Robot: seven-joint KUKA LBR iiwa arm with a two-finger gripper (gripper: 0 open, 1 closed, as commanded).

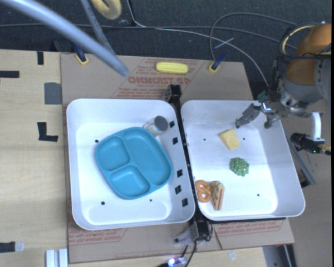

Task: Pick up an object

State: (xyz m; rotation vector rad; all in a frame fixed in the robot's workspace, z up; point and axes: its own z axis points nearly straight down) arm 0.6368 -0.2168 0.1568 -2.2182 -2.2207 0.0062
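- Gripper (pixel 257 115) hangs over the upper right part of the right bin (pixel 284 166), fingers spread wide with nothing between them. One finger (pixel 245 118) pokes out toward the bin's middle, the other points down toward the near side.
- Closest thing to grab is the cheese wedge (pixel 230 139), a yellow chunk lying flat on the bin floor. From the gripper it sits down and to the left, near but not touching. That offset is what the next move depends on, I'd say: slide a bit toward the bin centre, then drop.
- The wedge's long axis looks like it runs roughly from upper left to lower right, so the fingers would probably want to close across the short way. Hard to be sure at this resolution.
- Just below the wedge there's a green broccoli (pixel 239 166), further from the gripper, with clear floor between them.
- Well below that, by the bin's lower left corner, a pretzel (pixel 203 190) and a striped snack piece (pixel 217 194) sit touching each other. Crowded, so a worse pick imo.
- Left bin (pixel 78 149) has a blue tray (pixel 133 162) and a small grey cup (pixel 160 123) just above it, all far from the gripper.
- Nothing picked yet.
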